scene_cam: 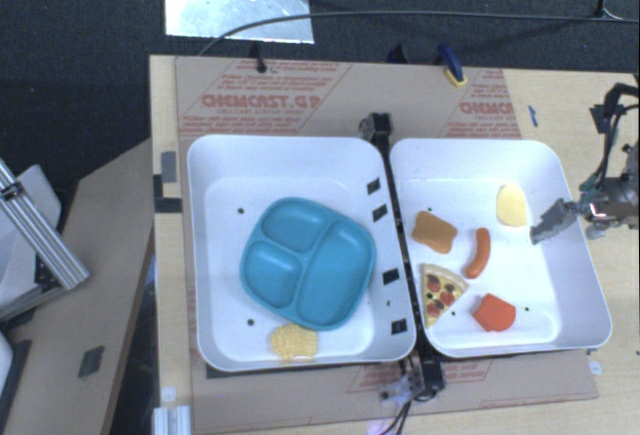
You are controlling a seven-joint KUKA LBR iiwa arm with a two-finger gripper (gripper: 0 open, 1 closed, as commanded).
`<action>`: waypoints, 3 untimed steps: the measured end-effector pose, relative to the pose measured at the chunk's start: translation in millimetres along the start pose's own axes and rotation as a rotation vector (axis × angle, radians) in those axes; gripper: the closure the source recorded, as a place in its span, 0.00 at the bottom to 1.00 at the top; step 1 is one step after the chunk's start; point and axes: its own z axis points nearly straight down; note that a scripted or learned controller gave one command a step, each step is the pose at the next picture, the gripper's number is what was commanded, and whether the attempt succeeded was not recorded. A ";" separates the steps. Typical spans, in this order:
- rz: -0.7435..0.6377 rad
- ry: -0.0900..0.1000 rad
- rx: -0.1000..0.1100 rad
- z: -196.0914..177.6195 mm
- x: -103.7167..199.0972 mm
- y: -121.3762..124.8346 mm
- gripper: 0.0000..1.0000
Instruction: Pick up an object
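The right bin (560,318) holds several toy foods: a pale yellow piece (511,205), an orange-brown piece (434,231), a red-orange sausage (478,252), a pizza slice (439,291) and a red-orange chunk (494,313). My gripper (549,223) reaches in over this bin's right rim, pointing left and down. Its grey tip hangs just right of the yellow piece and above the bin floor. Nothing shows at the tip.
The left bin (215,223) carries a blue divided plate (308,262) and a yellow corn-like piece (293,341) near its front wall. A black divider (392,223) runs between the bins. Cables hang by the arm at the right edge (607,138).
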 end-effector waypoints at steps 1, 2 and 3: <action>-0.003 -0.002 -0.009 -4.4 0.3 1.8 0.00; -0.001 -0.001 -0.006 38.5 -2.4 7.1 0.00; -0.001 0.000 -0.005 81.8 3.2 6.4 0.00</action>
